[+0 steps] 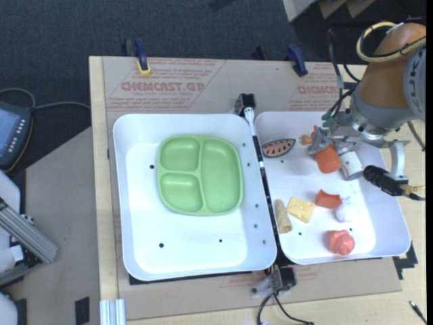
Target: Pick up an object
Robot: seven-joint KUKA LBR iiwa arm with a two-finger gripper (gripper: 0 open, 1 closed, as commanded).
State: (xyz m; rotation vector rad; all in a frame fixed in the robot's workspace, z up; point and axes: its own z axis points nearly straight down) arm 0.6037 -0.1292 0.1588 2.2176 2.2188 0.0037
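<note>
A red ball (pixel 340 242) lies nearest the camera, in the front of the right bin (pixel 379 246), one of two white bins side by side on the tabletop (pixel 101 147). Farther back in that bin, the gripper (pixel 333 156) is down on an orange cup (pixel 328 159), the cup sitting between its fingers at the bin's middle rear. The cup is small, plain orange-red, and partly hidden by the gripper. Loose in the right bin besides: one watermelon slice (pixel 278 147) to the cup's left, one yellow wedge (pixel 301 209), one tan cylinder (pixel 281 216) against the bin's left wall, one small red piece (pixel 328 198) and one white lump (pixel 346 212). The left bin (pixel 135 202) holds one green divided plate (pixel 201 174) with three compartments.
</note>
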